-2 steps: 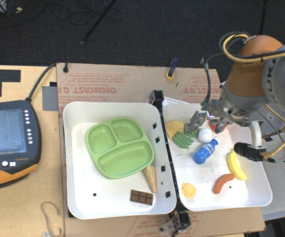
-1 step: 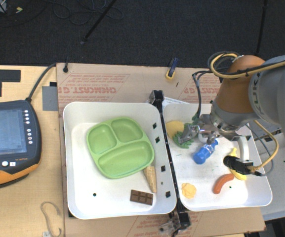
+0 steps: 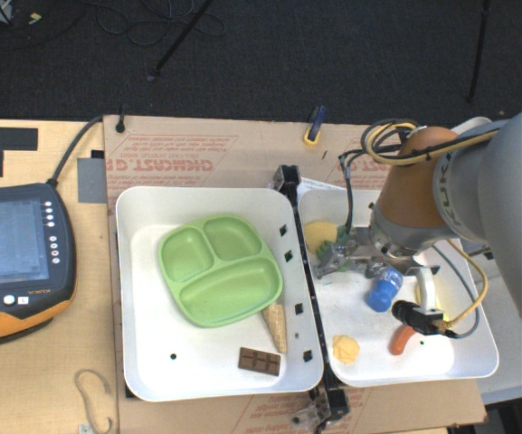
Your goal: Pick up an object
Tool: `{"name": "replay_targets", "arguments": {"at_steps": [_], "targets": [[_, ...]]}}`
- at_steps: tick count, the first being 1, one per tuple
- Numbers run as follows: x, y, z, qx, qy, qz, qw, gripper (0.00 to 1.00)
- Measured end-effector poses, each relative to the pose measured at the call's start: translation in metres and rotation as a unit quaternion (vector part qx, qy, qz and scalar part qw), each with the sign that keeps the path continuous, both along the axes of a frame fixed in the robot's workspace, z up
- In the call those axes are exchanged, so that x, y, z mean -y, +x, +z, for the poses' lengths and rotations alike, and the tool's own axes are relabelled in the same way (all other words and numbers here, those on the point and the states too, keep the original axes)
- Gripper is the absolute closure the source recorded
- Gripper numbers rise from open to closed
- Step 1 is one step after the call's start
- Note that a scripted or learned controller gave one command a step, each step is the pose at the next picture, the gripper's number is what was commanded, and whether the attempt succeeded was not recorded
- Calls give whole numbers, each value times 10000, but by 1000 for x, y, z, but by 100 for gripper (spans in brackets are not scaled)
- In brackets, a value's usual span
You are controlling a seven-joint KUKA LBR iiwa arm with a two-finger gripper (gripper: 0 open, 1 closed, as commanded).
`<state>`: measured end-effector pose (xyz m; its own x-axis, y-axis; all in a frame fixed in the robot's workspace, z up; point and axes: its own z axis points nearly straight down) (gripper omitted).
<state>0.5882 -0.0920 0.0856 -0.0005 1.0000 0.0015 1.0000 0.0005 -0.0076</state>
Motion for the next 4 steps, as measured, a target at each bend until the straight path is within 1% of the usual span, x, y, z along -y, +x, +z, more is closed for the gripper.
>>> {"name": "replay_targets", "arguments": {"at_steps": [1, 2, 4], "targets": [[2, 0, 13, 4, 1, -32, 10000, 100], [-3, -6, 61, 42, -6, -19, 10000, 100], [-5, -9, 144, 37, -6, 1, 10000, 100]]}}
